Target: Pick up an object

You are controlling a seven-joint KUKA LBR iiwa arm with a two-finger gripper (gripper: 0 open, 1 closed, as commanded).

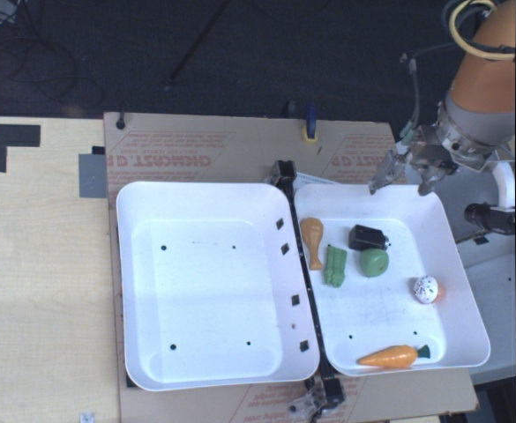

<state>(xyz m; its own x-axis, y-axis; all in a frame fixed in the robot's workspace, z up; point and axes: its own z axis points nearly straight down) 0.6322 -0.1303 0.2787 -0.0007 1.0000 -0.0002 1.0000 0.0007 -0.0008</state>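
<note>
Nothing is picked up yet — the hand [409,173] hangs released and empty over the right bin [469,320], at its 12 o'clock rim. The carrot [388,356] at 6 o'clock, green ball [374,263] and wooden peg [312,241] near centre all lie untouched — descent and grasp remain.

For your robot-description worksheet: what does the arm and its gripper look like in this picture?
The arm is a rounded grey body with a broad orange band above the wrist. A yellowish cable loops beside its top. The gripper is a small grey metal assembly ending in two thin dark fingers.
</note>
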